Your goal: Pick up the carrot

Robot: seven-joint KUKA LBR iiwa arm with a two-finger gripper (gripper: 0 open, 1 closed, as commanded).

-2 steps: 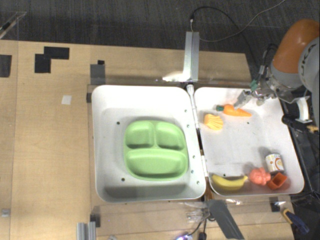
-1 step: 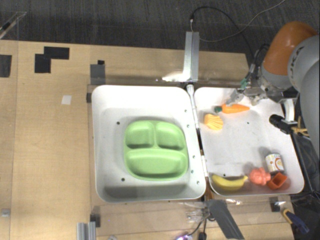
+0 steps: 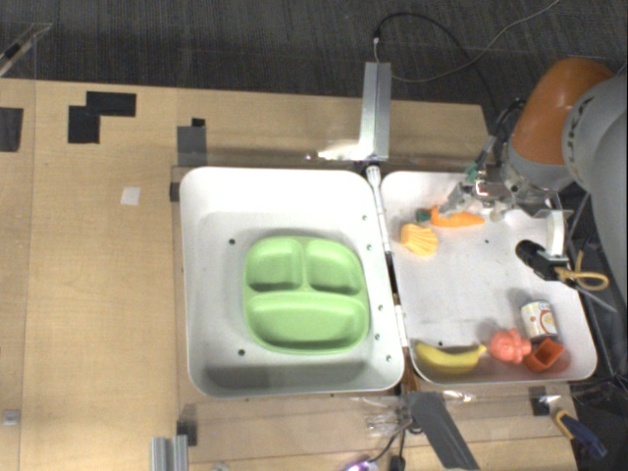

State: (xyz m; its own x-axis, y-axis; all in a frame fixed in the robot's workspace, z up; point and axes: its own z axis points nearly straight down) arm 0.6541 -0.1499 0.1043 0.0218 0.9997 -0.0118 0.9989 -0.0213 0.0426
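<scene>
Carrot: upper right of frame, in right bin, lying flat directly below gripper; state of fingers cannot be told.

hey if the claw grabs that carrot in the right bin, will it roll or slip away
Probably a stiff, light toy: the carrot looks smooth and glossy. Its tapered, rounded shape may roll or squirt sideways. The claw hovers close beside it.

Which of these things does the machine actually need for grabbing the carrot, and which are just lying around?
Needed: small orange carrot; grey arm's gripper.

Lying about: yellow banana, yellow corn piece, pink toy, small can, green divided plastic plate.
</scene>
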